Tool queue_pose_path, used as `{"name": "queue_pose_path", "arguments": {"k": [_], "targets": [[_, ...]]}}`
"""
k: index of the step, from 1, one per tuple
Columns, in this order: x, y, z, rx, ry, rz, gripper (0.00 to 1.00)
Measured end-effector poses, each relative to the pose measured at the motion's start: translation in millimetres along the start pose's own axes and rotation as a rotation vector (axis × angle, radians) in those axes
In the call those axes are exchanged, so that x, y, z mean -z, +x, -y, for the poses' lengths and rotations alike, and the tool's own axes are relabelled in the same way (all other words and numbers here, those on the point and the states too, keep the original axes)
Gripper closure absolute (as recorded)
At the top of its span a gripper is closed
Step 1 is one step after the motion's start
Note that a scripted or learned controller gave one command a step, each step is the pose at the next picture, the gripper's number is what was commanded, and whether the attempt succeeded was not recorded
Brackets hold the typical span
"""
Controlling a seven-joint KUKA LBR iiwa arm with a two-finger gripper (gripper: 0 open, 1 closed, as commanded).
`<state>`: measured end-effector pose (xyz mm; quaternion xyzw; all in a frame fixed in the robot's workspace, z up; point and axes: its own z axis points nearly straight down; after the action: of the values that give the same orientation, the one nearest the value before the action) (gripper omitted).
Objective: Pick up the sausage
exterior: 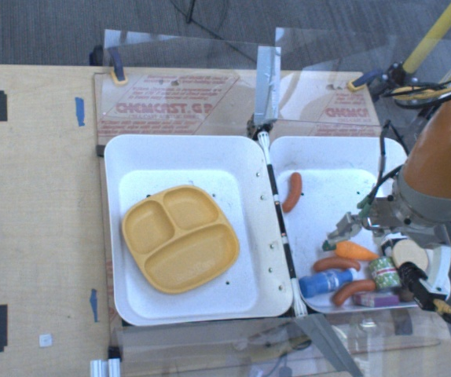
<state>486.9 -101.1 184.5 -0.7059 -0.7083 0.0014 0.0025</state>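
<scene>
**Desk:** Where are you in the pick?

**Me:** Approach stage, I'd judge. From the overhead camera, my claw [350, 228] hangs low over the right bin [320, 157], its tips above the heap at the near edge. Nothing is between them, and at this slant I can't tell whether they stand apart or together.

**Desk:** And the sausage?

**Me:** One sausage [291, 192] lies alone by the bin's left wall, well apart from the claw. Two more sausage-like pieces [336, 264] sit in the heap beside a toy carrot [356, 250] and a blue bottle [323, 283].

**Desk:** Next move?

**Me:** I'd go for the lone one: shift left, line the fingers across its narrow width, then descend. The heap ones are crowded, and a close there could catch the carrot.

**Desk:** Any writing?

**Me:** The cardboard [166, 100] behind the bins reads roughly "CHEMCAST", red, upside down; the smaller print is illegible. The yellow divided plate [180, 237] in the left bin [123, 163] is unmarked, as is the worktop [37, 210].
</scene>
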Motion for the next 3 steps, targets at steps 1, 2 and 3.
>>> {"name": "queue_pose_path", "arguments": {"k": [1,2,3], "targets": [[16.9,41.9,-67.1,0.038,-0.004,0.002,0.00],[-1.6,81.5,-107.2,0.099,-0.004,0.002,0.00],[-4.1,4.6,-141.2,0.061,-0.004,0.003,0.00]]}}
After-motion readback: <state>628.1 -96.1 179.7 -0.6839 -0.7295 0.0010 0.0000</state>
